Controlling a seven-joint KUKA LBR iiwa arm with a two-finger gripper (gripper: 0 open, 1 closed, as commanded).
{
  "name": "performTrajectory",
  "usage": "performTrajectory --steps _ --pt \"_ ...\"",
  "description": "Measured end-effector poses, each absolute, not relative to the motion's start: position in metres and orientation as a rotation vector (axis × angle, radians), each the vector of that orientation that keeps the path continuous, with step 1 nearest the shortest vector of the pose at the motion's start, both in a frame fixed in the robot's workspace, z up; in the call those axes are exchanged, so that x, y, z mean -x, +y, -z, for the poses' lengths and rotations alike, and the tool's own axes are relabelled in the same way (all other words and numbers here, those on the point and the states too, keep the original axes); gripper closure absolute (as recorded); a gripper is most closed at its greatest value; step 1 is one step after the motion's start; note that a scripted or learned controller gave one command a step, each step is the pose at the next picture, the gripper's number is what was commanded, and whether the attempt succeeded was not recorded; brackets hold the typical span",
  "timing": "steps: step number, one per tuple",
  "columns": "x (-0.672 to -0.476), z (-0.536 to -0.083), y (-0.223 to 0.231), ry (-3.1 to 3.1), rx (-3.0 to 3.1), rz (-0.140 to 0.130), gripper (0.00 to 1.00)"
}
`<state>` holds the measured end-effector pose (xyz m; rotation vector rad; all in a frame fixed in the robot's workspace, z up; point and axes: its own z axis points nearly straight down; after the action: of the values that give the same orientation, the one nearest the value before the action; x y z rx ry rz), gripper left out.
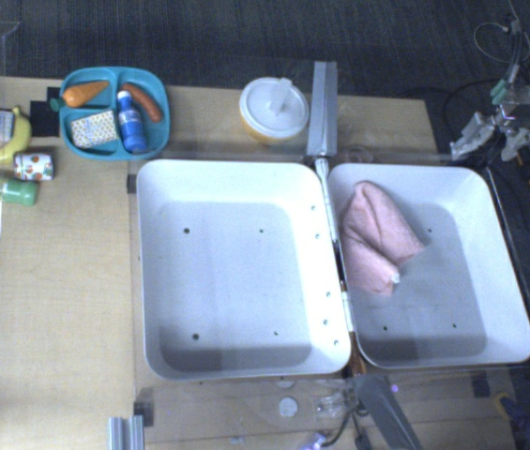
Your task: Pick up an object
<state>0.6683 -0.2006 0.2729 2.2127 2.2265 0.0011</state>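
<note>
Crumpled soft pink cloth (378, 237) in smooth right bin (490, 326)

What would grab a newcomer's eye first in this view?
Most likely the pink cloth, lying crumpled in the right bin against its left wall. Next, the blue divided tray of toy food beyond the left bin, with a yellow lidded cup to its right. The gripper hangs off the right bin's far right corner.
</note>
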Motion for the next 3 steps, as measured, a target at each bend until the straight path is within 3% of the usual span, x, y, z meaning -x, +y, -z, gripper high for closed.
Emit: performTrajectory --steps 1,2,3 --pt "-0.662 -0.161 -0.149 2.420 -2.001 -0.002 0.00" --pt "-0.629 -0.094 -0.116 2.462 -1.944 -0.006 0.00" --pt "-0.591 -0.091 -0.109 2.461 -1.932 -0.013 0.00"
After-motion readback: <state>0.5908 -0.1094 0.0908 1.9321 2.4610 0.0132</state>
